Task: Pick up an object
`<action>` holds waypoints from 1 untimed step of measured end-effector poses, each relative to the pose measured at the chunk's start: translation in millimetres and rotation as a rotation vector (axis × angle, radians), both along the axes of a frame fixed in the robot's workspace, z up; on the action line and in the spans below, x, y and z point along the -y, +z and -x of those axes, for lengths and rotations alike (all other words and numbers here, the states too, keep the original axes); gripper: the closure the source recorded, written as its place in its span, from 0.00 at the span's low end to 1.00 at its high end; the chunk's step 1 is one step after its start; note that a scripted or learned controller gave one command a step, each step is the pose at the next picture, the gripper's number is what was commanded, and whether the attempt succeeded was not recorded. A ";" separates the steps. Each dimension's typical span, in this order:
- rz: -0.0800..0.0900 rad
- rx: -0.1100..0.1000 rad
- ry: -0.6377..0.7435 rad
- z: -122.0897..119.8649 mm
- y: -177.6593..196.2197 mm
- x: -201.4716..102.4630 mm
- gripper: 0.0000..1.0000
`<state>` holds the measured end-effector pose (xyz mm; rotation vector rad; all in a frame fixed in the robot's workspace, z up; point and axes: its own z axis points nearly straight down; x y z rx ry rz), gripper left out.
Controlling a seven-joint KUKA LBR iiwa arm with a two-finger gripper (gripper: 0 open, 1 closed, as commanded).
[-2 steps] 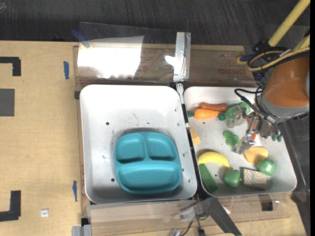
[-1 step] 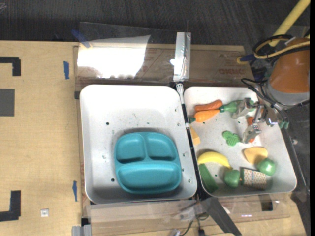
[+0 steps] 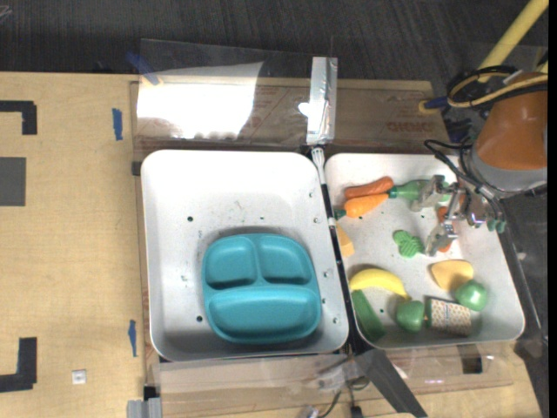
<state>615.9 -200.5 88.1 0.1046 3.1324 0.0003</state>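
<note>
My gripper (image 3: 444, 233) hangs low in the right bin (image 3: 513, 307), toward its 1 o'clock quarter. I cannot tell how my jaws stand; the metal there blurs against the white floor, and nothing shows clamped between them.

Nearest items: a small green piece (image 3: 406, 243) lies just beside me at 9 o'clock; an orange sliver (image 3: 442, 244) shows right at my tip; a yellow wedge (image 3: 451, 273) sits near at 6 o'clock, touching a green ball (image 3: 472, 296). Two carrots (image 3: 367, 195) lie at 10 o'clock against the bin's inner wall. A banana (image 3: 376, 280) and further green pieces crowd the 7 o'clock corner beside a patterned block (image 3: 449, 314).

Finding: the small green piece is the soundest candidate, since it stands apart from its neighbours. I judge a good attempt needs my jaws centred over it, straddling its narrow axis, and descent fully to the floor before closing. The crowded 6 o'clock cluster risks a glancing grip.

The teal tray (image 3: 259, 286) in the left bin (image 3: 165, 181) lies well apart.
</note>
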 end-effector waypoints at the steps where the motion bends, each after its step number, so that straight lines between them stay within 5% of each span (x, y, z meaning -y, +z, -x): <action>1: -0.001 0.000 -0.132 9.4 0.1 -5.4 0.00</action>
